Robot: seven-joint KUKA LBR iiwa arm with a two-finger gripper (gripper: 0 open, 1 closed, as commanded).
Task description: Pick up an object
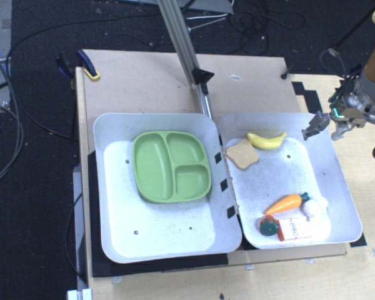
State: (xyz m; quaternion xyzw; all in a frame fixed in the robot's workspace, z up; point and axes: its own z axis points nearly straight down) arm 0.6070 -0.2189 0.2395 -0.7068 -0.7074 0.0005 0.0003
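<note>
I see gripper open, holding nothing, over right bin rim; curved glossy banana beside flat toast.

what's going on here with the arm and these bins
A robot arm reaches in from the right, its gripper open and holding nothing, poised over the upper right corner of the right bin. That bin holds a banana, a slice of bread, a carrot and a small carton. The left bin holds a green divided plate. Nothing has been picked up yet.
</note>
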